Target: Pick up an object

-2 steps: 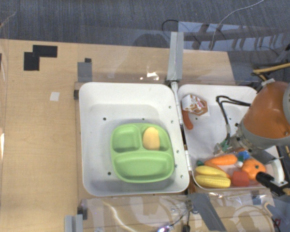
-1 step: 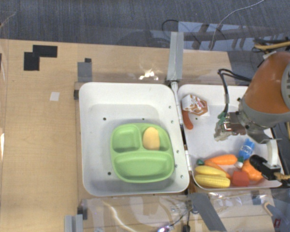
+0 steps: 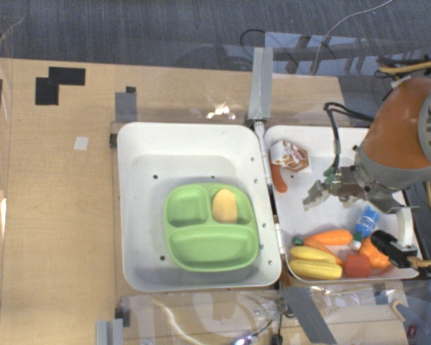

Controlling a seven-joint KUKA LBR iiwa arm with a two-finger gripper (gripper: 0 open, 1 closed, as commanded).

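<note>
Camera view: claw (image 3: 317,194) hangs over bare floor of the right bin (image 3: 312,225); whether it is spread or closed, cannot tell; nothing visibly held. Candidate objects crowd the near corner: carrot (image 3: 330,237), corn (image 3: 316,269), blue bottle (image 3: 365,223); packing likely risks a glancing, failed grasp. Left bin (image 3: 140,192) carries a green tray (image 3: 201,244). Wooden desk (image 3: 50,207); grey carpet (image 3: 165,13) beyond.

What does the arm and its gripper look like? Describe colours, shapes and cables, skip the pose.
The arm is a bulky rounded body, orange on top with a grey band beneath it near the wrist. A dark cable loops alongside it. The gripper is grey metal, slim and angular, above the right bin.
</note>
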